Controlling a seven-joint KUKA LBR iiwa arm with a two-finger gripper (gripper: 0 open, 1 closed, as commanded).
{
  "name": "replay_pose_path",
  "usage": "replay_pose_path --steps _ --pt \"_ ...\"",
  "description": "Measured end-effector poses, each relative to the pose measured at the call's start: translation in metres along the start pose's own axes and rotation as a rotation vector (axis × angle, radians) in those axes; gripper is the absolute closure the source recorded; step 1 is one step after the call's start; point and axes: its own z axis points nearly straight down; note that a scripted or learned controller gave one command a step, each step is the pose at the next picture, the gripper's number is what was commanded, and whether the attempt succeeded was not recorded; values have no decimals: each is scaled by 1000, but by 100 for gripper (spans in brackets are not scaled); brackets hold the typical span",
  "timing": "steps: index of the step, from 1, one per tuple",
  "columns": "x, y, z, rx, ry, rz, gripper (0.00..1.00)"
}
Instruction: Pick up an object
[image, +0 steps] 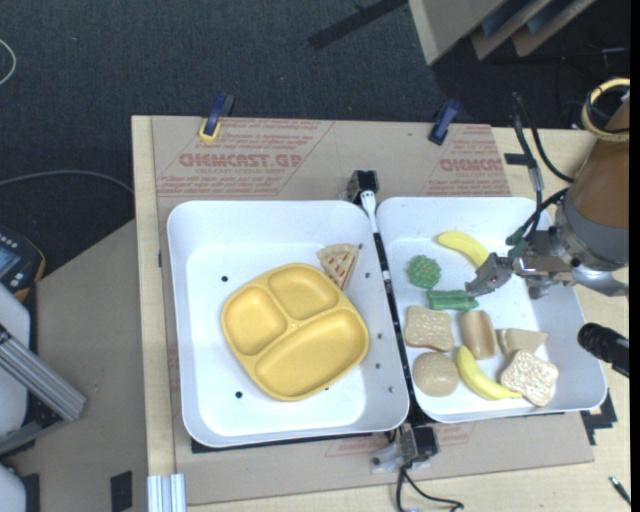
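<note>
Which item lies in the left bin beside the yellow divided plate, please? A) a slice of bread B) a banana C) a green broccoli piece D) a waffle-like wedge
D: the waffle-like wedge sits at the upper right edge of the yellow divided plate in the left bin.

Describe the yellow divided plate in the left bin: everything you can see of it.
The yellow divided plate looks like moulded plastic, a rounded square with three compartments: two small ones on its upper side, one large one below. It lies flat, turned at an angle, near the middle of the left bin. The pie-slice toy sits at its upper right corner, possibly touching.
</note>
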Motion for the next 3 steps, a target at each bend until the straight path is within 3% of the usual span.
replay_pose_path --steps 1,2,3 --pt "-18 -25 142 16 3 4 0" --pt "-17 -20 124 -3 -1 2 100" --pt "100 -19 73 -6 4 -14 100"
